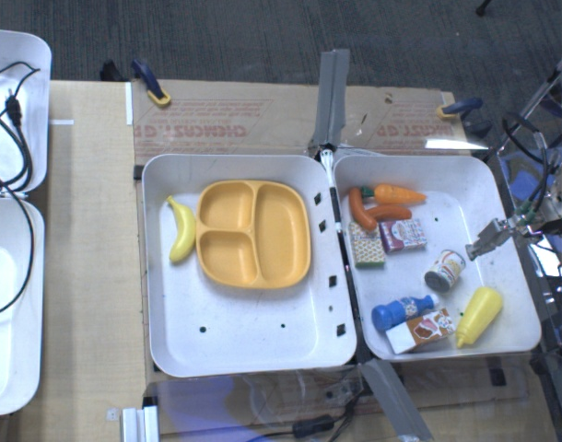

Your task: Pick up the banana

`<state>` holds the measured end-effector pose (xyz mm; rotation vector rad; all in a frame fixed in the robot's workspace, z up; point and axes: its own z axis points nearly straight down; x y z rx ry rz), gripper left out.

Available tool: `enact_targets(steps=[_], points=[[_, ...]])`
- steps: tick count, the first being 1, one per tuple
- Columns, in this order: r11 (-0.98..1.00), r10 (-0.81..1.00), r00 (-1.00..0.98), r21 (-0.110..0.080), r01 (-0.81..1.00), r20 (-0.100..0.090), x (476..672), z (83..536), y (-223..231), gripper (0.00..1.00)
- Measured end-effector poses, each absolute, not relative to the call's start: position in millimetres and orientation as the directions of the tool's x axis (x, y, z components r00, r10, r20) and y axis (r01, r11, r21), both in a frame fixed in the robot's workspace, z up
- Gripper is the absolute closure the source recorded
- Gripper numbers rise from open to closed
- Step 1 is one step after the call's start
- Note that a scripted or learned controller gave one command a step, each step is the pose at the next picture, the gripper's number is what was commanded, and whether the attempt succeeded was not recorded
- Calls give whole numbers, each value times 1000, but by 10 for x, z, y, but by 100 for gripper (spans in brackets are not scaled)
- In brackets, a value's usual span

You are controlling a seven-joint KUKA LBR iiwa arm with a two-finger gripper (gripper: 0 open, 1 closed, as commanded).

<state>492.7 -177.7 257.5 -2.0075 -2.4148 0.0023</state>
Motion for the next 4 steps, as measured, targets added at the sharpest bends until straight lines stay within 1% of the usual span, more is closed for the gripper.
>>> enact_targets(steps=[1,2,3,4], points=[[-15,1000,15,-5,1000,4,4806,1345,-2202,0],[85,996,-84,-5,996,12,4783,907,-2125,0],[80,997,-80,-4,997,6,4781,996,-2148,100],[82,997,-82,-6,997,10,4783,994,-2129,0]])
